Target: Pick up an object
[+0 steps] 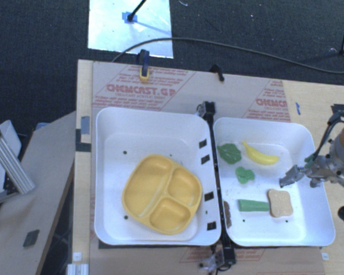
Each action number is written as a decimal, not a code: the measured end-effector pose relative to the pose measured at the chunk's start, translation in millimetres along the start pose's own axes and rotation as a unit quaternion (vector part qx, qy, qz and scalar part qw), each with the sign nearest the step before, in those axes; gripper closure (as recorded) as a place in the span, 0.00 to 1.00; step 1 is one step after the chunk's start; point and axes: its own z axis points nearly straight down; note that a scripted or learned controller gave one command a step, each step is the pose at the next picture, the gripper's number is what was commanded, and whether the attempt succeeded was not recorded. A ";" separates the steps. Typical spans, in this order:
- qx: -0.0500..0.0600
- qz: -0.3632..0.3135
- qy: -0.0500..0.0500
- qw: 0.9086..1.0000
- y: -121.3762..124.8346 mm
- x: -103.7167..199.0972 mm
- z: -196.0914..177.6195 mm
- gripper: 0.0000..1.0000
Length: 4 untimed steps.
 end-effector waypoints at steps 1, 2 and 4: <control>-0.006 -0.002 -0.002 1.000 3.3 0.4 -6.6 0.00; -0.005 -0.001 -0.001 1.000 13.4 -2.6 43.1 0.00; -0.008 -0.001 -0.002 1.000 15.6 -2.9 81.4 1.00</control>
